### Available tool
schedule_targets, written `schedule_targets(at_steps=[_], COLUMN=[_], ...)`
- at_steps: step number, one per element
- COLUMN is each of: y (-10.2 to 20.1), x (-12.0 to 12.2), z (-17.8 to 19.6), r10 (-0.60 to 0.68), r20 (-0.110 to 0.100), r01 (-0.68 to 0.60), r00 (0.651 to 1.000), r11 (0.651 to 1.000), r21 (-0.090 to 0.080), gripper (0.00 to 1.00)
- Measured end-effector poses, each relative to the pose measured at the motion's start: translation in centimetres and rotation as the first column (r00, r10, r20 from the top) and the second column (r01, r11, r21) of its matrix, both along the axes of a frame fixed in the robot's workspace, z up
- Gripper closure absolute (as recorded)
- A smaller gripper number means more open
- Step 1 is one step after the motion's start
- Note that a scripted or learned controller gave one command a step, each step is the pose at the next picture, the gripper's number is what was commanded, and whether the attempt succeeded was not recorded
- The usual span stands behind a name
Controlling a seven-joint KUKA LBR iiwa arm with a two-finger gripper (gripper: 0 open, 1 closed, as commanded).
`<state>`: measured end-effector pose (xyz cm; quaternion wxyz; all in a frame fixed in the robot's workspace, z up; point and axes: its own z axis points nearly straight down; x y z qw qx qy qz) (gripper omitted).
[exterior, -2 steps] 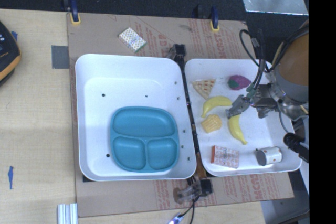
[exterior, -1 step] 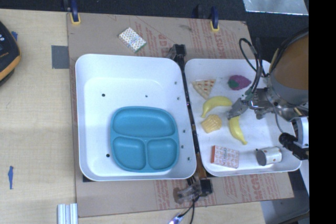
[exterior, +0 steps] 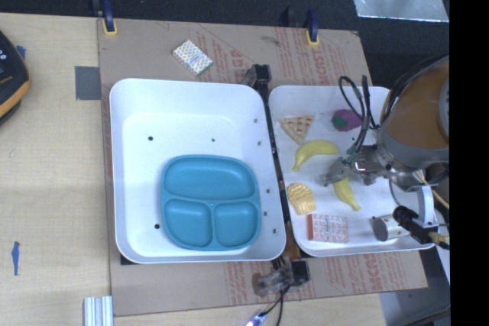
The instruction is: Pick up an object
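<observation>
A: Bench state, single overhead view. Left bin (exterior: pixel 122 164) carries a blue divided plate (exterior: pixel 210 201), three compartments, lying in the near half of the bin.

B: And the right bin (exterior: pixel 306 246)?

A: Toys. A wedge of waffle-patterned food (exterior: pixel 298 126) near the far left corner. A purple round item (exterior: pixel 346 119) beside it toward the arm, too blurred to name further. A yellow banana (exterior: pixel 314 152) just below the wedge, curved. A corn-like yellow piece (exterior: pixel 301 198) against the left wall. A second, smaller yellow piece (exterior: pixel 346 193), elongated, near the middle. A flat red-and-white patterned packet (exterior: pixel 328 227) near the front edge.

B: Arm?

A: Enters from the right, orange band visible over the bin's right side. The gripper (exterior: pixel 341 172) sits low over the middle of the right bin, just above the smaller yellow piece and right of the banana's tip.

B: Gripping anything?

A: Cannot tell. The tool end is dark and blurred against the cables; nothing is visibly lifted off the bin floor.

B: Outside the bins?

A: A small patterned square packet (exterior: pixel 192 56) on the cardboard sheet (exterior: pixel 229 42) behind the left bin.
</observation>
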<state>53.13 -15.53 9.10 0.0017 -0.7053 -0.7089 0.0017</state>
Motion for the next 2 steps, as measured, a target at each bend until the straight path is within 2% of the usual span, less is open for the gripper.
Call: schedule_targets(at_steps=[1,2], y=[-0.1,4.9], x=[0.0,3.4], z=[1.0,8.5], r10=[0.003,0.0], r20=[-0.001,0.003], r01=[-0.003,0.0], r00=[1.0,1.0], r11=[1.0,1.0], r21=[-0.002,0.0], gripper=[1.0,1.0])
